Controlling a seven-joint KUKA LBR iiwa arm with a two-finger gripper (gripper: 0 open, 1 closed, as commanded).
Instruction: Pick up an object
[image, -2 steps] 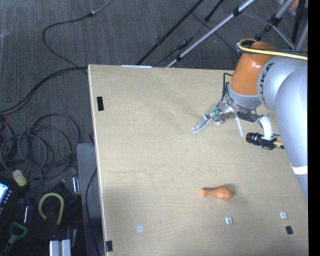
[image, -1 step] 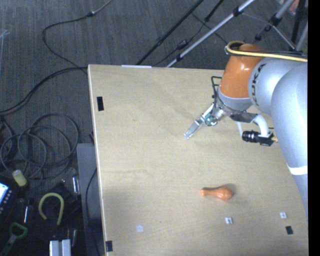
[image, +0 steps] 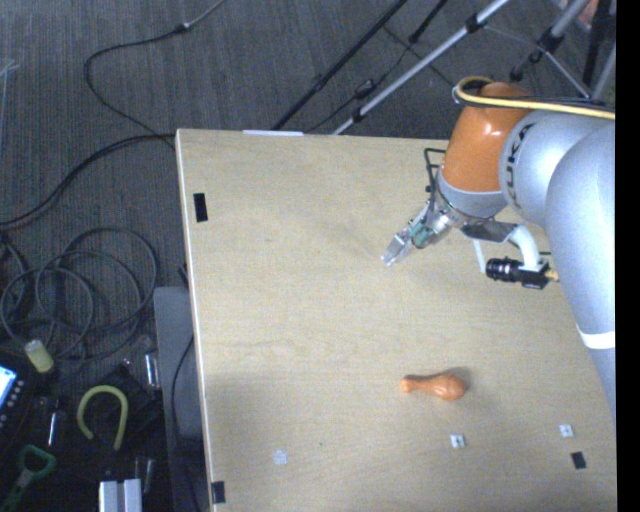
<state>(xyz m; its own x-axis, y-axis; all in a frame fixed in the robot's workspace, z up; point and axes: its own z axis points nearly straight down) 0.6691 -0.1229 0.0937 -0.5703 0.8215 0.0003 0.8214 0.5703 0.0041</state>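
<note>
your gripper (image: 397, 250) hovering over bare wooden bench (image: 300, 330), finger state impossible to tell, orange pear-shaped toy (image: 436, 385) lying well below it

Single fixed camera, high above bench (image: 300, 330), looking down at a slant

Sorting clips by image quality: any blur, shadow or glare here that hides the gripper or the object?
Camera view: the two-finger gripper looks soft and blurred, so its fingers cannot be read; the small orange pear-shaped object is fairly sharp; a broad faint shadow darkens the lower part of the pale wooden board; no strong glare.
</note>
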